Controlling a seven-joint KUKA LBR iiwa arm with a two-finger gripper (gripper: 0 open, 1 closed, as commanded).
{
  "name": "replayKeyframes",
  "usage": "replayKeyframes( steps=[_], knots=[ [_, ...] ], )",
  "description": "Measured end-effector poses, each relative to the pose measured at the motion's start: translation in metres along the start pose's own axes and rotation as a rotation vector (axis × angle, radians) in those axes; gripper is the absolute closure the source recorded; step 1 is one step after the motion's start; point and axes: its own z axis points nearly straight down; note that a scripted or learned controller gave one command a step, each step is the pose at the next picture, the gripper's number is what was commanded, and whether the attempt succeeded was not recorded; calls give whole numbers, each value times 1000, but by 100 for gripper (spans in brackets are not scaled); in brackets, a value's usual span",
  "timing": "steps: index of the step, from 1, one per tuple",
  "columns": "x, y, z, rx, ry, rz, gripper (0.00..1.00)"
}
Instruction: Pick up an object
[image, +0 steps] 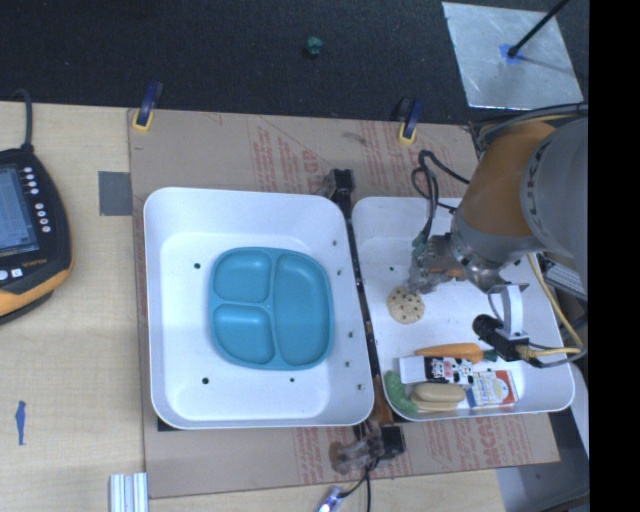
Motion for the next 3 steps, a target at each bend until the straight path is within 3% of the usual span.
replayKeyframes(
  steps=[1, 2, 3],
  knots=[
    [0, 0, 0, 0, -1, -1, 0],
    [-1, 0, -10, 1, -1, 0, 100],
    [-1, 0, -10, 1, -2, -1, 0]
  ],
)
